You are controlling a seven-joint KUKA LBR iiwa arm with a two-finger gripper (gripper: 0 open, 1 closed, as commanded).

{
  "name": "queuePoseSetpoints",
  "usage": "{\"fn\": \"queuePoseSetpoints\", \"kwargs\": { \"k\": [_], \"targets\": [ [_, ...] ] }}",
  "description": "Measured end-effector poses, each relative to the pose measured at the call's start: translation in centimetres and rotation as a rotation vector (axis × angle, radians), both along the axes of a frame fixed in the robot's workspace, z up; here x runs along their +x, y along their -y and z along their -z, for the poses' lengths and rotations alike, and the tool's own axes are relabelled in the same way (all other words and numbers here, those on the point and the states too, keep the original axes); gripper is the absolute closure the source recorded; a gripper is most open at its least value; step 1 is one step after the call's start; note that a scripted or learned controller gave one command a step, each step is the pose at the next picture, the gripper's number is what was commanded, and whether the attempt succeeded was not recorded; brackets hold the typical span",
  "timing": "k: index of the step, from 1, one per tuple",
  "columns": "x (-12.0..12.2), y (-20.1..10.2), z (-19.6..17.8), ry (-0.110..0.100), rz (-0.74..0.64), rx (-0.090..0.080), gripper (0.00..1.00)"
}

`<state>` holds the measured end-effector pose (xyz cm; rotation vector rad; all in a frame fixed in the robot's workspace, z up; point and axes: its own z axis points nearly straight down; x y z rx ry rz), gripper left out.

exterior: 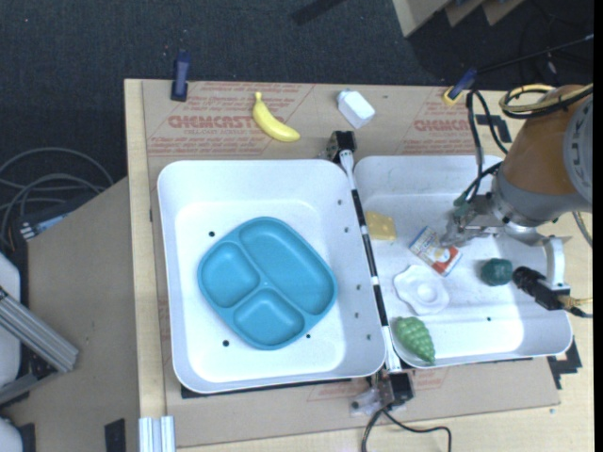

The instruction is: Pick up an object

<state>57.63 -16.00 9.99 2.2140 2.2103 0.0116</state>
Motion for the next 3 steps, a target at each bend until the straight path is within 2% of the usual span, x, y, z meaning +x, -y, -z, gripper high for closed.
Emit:
{"fn": "queuePoseSetpoints", "kwargs": {
  "k": [1,2,3],
  "targets": [
    [0.0,0.0,0.0,-0.001,0.0,0.0,0.0],
    [-2.5,-4.5,1.6,-0.017,-0.003,0.005,0.0],
    [-2.5,-4.5,0.6,-0.014,-0.002,0.004,1.0]
  ]
}}
